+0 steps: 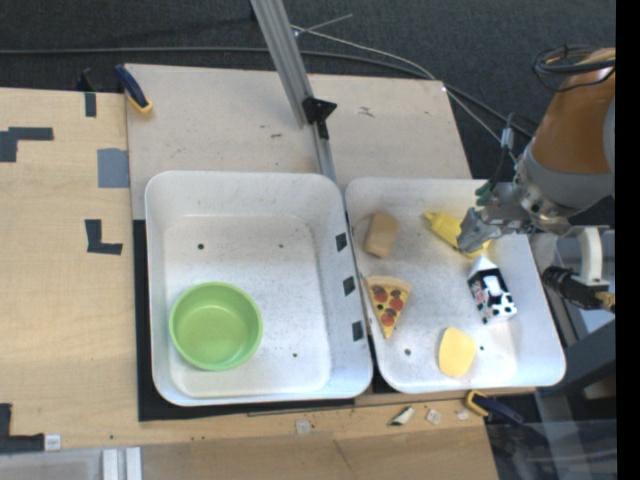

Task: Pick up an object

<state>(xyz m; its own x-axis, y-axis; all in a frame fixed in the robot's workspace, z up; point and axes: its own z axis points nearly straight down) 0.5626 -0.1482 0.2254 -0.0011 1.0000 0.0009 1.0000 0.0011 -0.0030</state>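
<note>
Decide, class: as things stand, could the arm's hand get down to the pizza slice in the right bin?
Probably yes. The pizza slice lies flat with bare floor around it, and the tan block sits apart. The hand is in the same bin, over the yellow piece.

My gripper (473, 233) sits low in the right bin (530, 368), right on a yellow banana-ish thing (441, 226). Green bowl (216, 326) sits in the left bin (240, 193).

A robotics lab: taped wooden bench (60, 268), twin white bins (240, 193), loose cables (400, 63), metal camera post (285, 48).
</note>
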